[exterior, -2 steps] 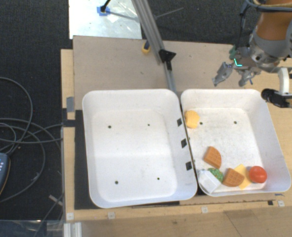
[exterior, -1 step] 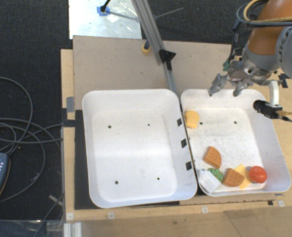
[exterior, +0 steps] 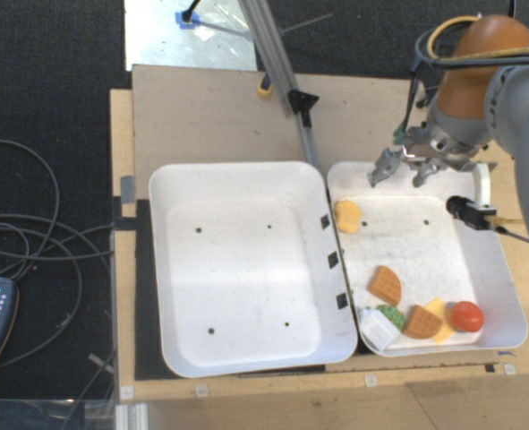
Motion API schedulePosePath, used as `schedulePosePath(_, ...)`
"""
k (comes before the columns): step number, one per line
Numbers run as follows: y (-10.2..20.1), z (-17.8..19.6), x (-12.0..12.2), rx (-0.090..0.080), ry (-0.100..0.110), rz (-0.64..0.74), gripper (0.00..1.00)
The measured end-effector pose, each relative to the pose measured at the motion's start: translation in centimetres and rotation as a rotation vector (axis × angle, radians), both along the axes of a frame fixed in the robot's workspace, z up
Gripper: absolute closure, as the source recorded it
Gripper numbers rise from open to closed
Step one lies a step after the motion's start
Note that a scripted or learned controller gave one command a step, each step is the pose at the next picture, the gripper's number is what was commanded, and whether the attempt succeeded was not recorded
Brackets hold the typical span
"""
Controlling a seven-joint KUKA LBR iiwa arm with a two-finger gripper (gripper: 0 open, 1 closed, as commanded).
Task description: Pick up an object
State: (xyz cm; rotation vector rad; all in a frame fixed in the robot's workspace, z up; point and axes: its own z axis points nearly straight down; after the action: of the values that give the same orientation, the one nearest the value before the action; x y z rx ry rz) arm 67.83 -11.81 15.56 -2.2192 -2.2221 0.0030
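My gripper (exterior: 401, 174) hangs over the far edge of the right bin (exterior: 488, 267), fingers spread open with nothing between them. A small yellow piece (exterior: 348, 215) lies in that bin near its left wall, below and left of the gripper. Toward the bin's near end lie an orange waffle-like piece (exterior: 385, 285), a second orange piece (exterior: 422, 322), a yellow wedge (exterior: 439, 319), a red ball (exterior: 466, 316), a green item (exterior: 391, 313) and a white block (exterior: 378, 329).
The left bin (exterior: 237, 267) stands beside the right one, joined by black clips (exterior: 332, 259). A grey pole (exterior: 273, 47) slants across the bench at the back. Cables lie on the dark floor at the left.
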Motion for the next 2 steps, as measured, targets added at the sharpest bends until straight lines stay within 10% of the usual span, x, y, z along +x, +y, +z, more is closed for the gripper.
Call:
schedulePosePath(1,-0.3,-6.2,-0.3,0.0,0.002,0.0,0.0)
schedulePosePath(2,-0.3,-4.6,0.0,0.0,-0.007,0.0,1.0)
